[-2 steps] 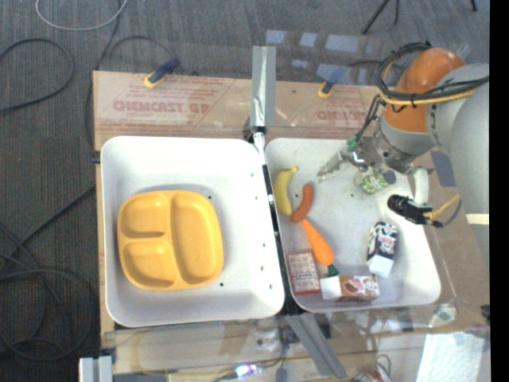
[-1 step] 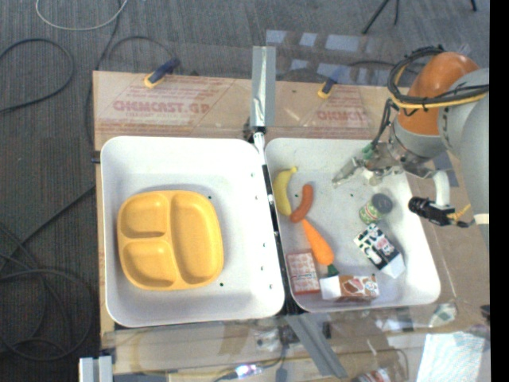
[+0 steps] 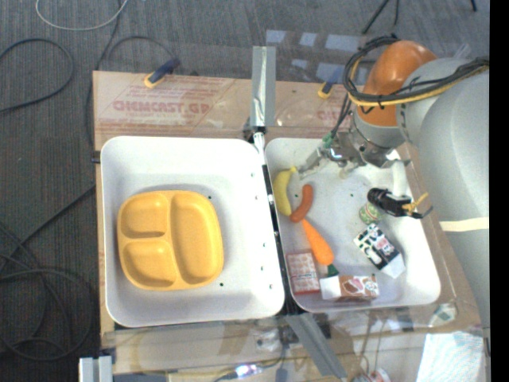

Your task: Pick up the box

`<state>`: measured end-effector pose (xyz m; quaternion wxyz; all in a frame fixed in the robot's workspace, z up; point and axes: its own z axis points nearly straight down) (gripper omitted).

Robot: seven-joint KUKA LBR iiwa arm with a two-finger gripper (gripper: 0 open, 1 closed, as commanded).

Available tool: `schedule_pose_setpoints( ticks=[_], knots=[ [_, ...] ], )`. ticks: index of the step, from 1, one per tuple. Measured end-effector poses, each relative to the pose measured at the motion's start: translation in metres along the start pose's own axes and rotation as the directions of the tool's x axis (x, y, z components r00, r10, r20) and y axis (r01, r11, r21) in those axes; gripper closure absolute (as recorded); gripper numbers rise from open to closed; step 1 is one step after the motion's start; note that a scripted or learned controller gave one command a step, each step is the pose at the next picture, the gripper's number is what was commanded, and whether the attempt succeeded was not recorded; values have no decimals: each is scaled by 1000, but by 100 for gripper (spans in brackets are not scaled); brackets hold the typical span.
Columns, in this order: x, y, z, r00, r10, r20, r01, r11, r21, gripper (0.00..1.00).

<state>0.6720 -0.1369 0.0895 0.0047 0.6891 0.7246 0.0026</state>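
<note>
Our claw hangs over the right bin's far corner; we cannot tell how wide it stands, and we see nothing in it. The box lies flat by the near left wall, well apart. We judge it light, stiff cardboard, best taken across its 2 long edges. A carrot touches it, a carton lies just beside; both crowd the grasp. Banana and sausage lie between.

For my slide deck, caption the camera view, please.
Arm over right bin holding box, carrot, banana; yellow tray in left bin.
</note>
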Motion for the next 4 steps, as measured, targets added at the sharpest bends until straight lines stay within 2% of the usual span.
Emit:
schedule_pose_setpoints(
  ticks=[1,2,3,4],
  knots=[
    [-74,-18,-2,992,-127,-7,127,992,3,0],
    [39,-12,-1,996,-90,-2,90,996,-1,0],
    [40,-11,-10,996,-90,-2,90,996,-4,100],
    [39,-11,-10,996,-90,-2,90,996,-3,0]
  ],
)
